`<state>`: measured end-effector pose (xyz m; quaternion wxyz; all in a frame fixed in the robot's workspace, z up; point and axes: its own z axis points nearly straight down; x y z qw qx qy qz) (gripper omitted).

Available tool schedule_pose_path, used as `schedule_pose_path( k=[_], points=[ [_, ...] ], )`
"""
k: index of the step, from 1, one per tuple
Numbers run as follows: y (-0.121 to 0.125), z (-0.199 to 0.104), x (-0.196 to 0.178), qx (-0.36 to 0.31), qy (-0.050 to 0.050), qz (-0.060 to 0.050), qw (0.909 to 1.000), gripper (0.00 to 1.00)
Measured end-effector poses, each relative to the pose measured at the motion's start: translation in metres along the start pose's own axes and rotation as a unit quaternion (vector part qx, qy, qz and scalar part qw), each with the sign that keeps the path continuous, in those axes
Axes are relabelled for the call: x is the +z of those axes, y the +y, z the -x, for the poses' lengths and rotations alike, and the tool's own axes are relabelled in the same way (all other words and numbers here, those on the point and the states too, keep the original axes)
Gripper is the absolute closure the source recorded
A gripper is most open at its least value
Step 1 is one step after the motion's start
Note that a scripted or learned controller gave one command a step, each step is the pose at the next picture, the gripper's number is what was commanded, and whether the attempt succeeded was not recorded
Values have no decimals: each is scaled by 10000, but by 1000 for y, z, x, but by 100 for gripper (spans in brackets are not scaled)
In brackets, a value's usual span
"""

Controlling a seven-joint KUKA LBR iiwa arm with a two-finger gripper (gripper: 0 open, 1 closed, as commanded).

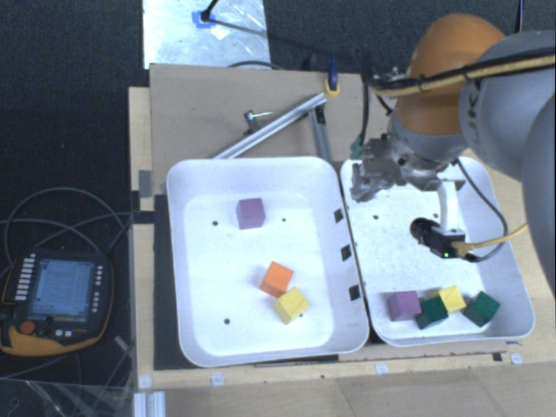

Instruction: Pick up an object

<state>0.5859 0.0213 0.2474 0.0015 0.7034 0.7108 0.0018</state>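
From my remote station I see the counter (143,233) carrying two shallow white bins side by side. The grey arm (512,85) with its orange band reaches in from the right, and its tool (375,179) hangs over the far end of the right bin (512,320); I cannot tell its state. The left bin (187,311) holds a purple cube (250,213) near its far end and an orange cube (276,278) touching a yellow cube (292,304). Along the right bin's near wall sit a purple block (403,304), a dark green block (431,311), a yellow block (452,298) and another green block (481,307).
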Motion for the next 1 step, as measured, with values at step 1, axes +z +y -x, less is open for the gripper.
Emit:
schedule_pose_path(
  k=[1],
  points=[
    [23,-59,0,-6,10,-2,10000,100]
  ],
)
